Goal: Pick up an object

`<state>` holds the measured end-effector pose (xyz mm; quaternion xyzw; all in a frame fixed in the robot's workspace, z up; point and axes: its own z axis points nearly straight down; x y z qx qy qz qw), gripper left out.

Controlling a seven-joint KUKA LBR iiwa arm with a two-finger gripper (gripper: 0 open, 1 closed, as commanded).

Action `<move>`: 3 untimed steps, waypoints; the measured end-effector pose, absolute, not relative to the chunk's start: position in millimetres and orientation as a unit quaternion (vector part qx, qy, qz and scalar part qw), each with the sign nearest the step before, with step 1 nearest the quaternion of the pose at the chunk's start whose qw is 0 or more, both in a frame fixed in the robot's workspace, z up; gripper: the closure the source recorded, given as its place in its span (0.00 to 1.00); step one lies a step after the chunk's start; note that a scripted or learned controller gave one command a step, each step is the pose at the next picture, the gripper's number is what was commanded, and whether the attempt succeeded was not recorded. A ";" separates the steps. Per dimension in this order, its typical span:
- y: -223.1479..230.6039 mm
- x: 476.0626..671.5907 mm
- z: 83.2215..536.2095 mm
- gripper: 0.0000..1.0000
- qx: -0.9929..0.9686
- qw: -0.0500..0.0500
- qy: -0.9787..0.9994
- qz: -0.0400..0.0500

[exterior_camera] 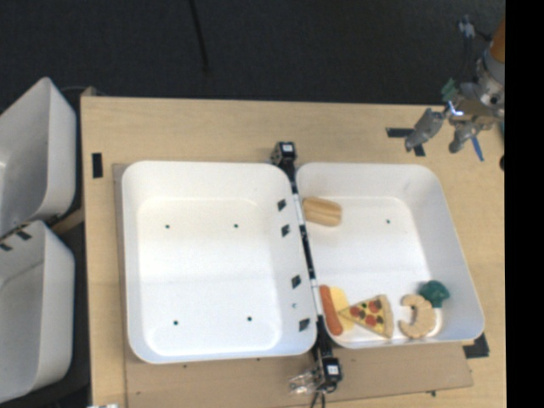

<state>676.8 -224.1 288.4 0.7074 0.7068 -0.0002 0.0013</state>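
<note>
Gripper (442,132) positioned at upper right, above bare bench (212,130), beyond far rim of right bin (450,219); fingers spread apart, nothing between them. Objects confined to right bin: bun (322,212) near left wall, well apart from the rest. Hot dog (331,310) in near left corner, touching pizza slice (371,314). Tan crescent (419,320) just beside pizza slice, with green piece (434,292) touching its far end. Left bin (204,262) alongside, sharing centre divider.
</note>
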 end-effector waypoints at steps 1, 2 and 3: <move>-168.1 633.2 148.9 0.00 0.705 -0.007 0.709 -0.003; -103.5 567.3 160.6 0.00 0.705 -0.002 0.709 -0.001; -90.9 647.9 279.2 0.00 0.705 0.008 0.709 0.006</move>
